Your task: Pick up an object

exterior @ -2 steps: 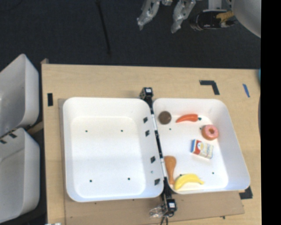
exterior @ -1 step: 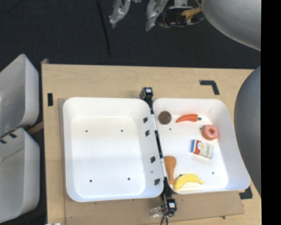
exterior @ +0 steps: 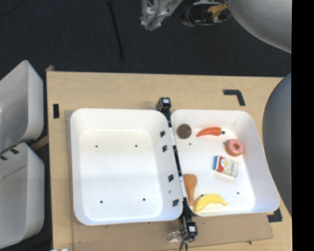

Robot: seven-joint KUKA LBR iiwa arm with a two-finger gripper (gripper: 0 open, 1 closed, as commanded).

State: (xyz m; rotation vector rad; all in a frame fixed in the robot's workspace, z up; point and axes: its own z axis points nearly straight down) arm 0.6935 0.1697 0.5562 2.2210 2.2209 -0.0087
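Your candidates all lie in the right bin: a red chili pepper, pink donut, small carton, banana, orange drumstick-shaped piece and brown disc. They look like light, stiff toys. Take the carton across its flat sides. I cannot tell the tool's state.

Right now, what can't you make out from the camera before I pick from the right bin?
- Gripper: cut off by the camera view's top edge; finger state unreadable.
- Small carton: label print too small to read.
- Brown drumstick-shaped item: blurred; its end meets the banana, overlap unclear.
- Round brown object: too small to identify.
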